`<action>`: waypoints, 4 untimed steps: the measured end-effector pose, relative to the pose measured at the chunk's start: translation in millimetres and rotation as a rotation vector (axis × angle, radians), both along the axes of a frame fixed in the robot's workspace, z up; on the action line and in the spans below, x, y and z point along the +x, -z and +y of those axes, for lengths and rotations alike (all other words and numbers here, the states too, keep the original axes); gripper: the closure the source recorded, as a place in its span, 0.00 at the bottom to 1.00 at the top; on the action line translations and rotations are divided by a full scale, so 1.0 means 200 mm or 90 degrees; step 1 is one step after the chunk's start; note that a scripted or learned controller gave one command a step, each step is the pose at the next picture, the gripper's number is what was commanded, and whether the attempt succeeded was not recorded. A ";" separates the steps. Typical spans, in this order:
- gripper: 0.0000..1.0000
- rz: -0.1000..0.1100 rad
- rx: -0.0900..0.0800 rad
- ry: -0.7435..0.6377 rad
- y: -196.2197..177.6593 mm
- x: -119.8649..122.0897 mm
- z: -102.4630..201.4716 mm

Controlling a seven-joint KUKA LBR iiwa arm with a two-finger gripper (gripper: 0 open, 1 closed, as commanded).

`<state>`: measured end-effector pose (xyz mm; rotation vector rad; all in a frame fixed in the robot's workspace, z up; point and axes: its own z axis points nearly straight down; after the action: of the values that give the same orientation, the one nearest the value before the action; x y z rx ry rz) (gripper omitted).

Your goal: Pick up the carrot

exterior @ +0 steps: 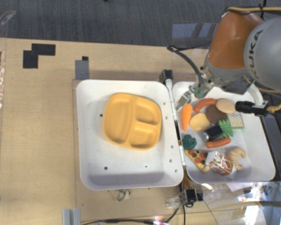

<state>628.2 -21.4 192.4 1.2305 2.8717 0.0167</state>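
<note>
Right now you're in the approach step: the gripper (193, 92) sits at the upper left corner of the right bin (267, 161), just above the carrot (186, 116), and nothing is lifted. I can't tell how the jaws stand; the wrist and the orange band (230, 39) cover most of the tool from this angle, so treat the grasp as unconfirmed.

The carrot lies along the left wall of the right bin, top end up toward the gripper, tip pointing down toward the green piece (189, 141). It touches or nearly touches the potato (199, 122) on its right side, and the sausage (205, 104) lies just beside its top end. That leaves a tight slot on the right flank and the bin wall on the left.

Your next move, as I read it, calls for:
- a short shift down-view so the tool centres over the carrot's body, not its top end
- jaws turned across the carrot's width, since it runs lengthwise along the wall
- a straight descent, keeping clear of the wall and the potato

Main risk is pinching the potato or sausage along with it, or a finger landing on the rim between bins. The left bin (91, 172) with the yellow tray (113, 125) isn't involved.
</note>
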 end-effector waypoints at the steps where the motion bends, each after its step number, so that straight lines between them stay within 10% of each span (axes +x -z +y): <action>1: 0.00 0.008 0.000 0.110 0.03 -0.06 0.02; 2: 0.00 0.008 -0.003 0.118 0.06 -0.14 -0.36; 3: 0.00 0.004 0.000 0.206 0.48 -0.05 -0.37; 4: 1.00 -0.001 0.000 0.202 0.42 -0.03 -0.36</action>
<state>621.7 -93.8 108.5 1.6665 2.6391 0.0135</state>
